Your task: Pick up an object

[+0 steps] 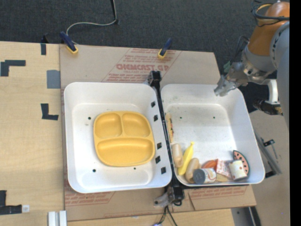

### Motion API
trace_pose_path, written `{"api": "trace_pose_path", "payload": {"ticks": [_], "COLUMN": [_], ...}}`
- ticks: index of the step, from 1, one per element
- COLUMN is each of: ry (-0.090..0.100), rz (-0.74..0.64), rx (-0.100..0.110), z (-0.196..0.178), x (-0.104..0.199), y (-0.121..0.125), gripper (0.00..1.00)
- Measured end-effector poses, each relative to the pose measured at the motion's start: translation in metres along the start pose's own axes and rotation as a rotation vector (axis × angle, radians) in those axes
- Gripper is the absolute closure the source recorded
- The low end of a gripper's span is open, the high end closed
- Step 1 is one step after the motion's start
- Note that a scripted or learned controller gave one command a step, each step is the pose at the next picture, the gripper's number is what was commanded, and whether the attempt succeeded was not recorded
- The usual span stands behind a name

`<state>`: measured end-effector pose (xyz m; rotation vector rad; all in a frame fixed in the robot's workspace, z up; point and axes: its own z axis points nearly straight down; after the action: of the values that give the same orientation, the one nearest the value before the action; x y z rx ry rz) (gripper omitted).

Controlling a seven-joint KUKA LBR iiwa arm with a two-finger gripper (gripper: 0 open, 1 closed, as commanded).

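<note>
Camera view, from above at a slant: the arm came in from 3 o'clock, w/ the gripper hanging over the top-right rim of the right bin, roughly 1 o'clock of that bin. Whether it was released or clenched, can't tell; too small and foreshortened. Nothing was seen in it.

Candidates for the pick all sat crowded along the right bin's bottom edge, 5 to 7 o'clock. A yellow banana-like piece leaned beside a tan cylinder, the two touching or nearly so. A dark round cap was tucked btwn them and an orange-red item. Further toward 4 o'clock, a white cup-like thing lay against a watermelon-slice toy. A thin stick-like object lay along the left wall at 9 o'clock.

The left bin held a yellow divided plate, centred, flat.

Judgement: approach stage, no pick made yet. To do it well, the gripper had to travel diagonally toward 6 o'clock of the right bin, well apart from where it hovered. Best bet prob. the banana-like piece: elongated, so straddle its narrow width. Risk: cluttered neighbours and the bin wall could block one side on descent.
</note>
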<state>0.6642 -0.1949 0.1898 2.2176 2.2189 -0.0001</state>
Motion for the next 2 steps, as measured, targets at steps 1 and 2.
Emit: {"api": "trace_pose_path", "payload": {"ticks": [1,2], "ry": [0.000,0.001], "rz": [-0.002,-0.002], "rx": [0.000,-0.001], "z": [0.1030,0.1030], "x": [-0.0108,-0.0098], "y": [0.0050,0.0055], "gripper": [1.00,0.00]}}
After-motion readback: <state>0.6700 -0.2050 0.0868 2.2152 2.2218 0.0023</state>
